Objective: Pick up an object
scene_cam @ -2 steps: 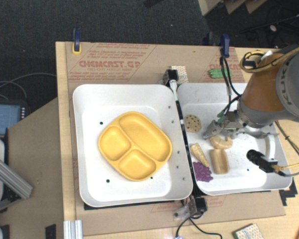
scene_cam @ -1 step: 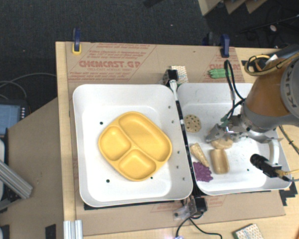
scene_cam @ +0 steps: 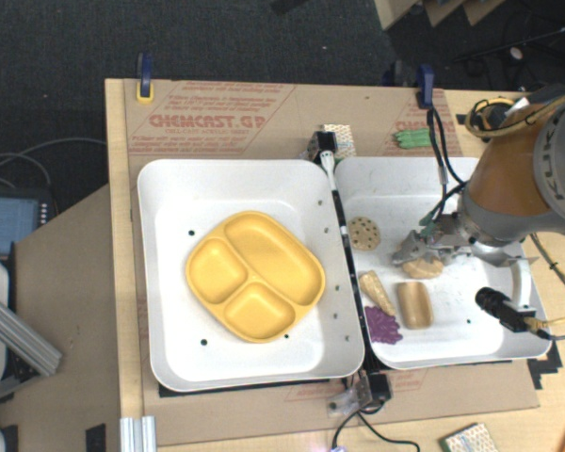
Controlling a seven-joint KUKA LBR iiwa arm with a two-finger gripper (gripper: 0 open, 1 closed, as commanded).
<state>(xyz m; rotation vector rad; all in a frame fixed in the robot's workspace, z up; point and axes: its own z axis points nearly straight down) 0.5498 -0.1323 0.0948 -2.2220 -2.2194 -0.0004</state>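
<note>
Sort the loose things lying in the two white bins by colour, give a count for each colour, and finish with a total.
Yellow: 1, the divided plate in the left bin.
Tan or beige: 4 in the right bin, the round cracker, the pale piece under the gripper, the long piece, the block.
Purple: 1, the grapes.
Total: 6

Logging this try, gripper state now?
gripper: cannot be told; it sits low in the right bin, right over the pale food piece.
</note>
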